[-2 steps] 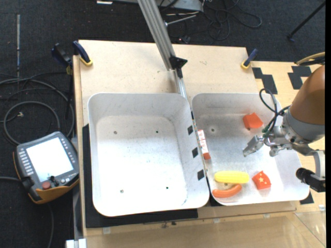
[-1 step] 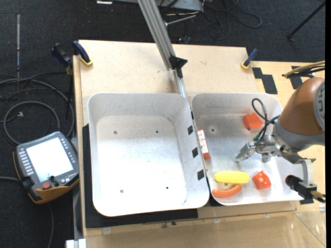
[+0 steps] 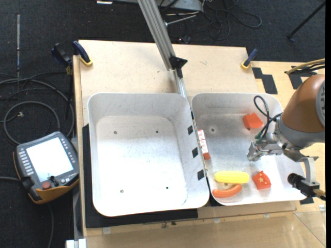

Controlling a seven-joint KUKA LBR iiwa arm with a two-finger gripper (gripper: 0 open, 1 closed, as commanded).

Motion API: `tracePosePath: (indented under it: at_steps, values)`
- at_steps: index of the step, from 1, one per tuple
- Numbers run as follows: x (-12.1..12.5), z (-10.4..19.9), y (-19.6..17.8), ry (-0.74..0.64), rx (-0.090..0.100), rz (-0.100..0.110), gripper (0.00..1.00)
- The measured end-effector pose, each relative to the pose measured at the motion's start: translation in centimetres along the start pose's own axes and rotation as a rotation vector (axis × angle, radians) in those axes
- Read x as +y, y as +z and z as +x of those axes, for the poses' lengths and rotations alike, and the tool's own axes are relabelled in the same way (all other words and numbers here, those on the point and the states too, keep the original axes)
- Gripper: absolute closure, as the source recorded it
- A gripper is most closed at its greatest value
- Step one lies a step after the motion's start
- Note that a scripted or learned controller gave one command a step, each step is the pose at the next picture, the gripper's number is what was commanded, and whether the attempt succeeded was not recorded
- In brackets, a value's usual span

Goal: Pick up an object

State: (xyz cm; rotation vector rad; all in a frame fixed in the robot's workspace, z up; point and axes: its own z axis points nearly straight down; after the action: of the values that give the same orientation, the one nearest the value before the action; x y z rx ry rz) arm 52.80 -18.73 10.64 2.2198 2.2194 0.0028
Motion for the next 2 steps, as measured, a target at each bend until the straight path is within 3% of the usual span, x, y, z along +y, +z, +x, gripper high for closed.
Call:
tracePosePath:
  at_steps: [2]
  values:
    - [0.1,0.2,-10.7,-0.003,-0.002,-0.003,1.0]
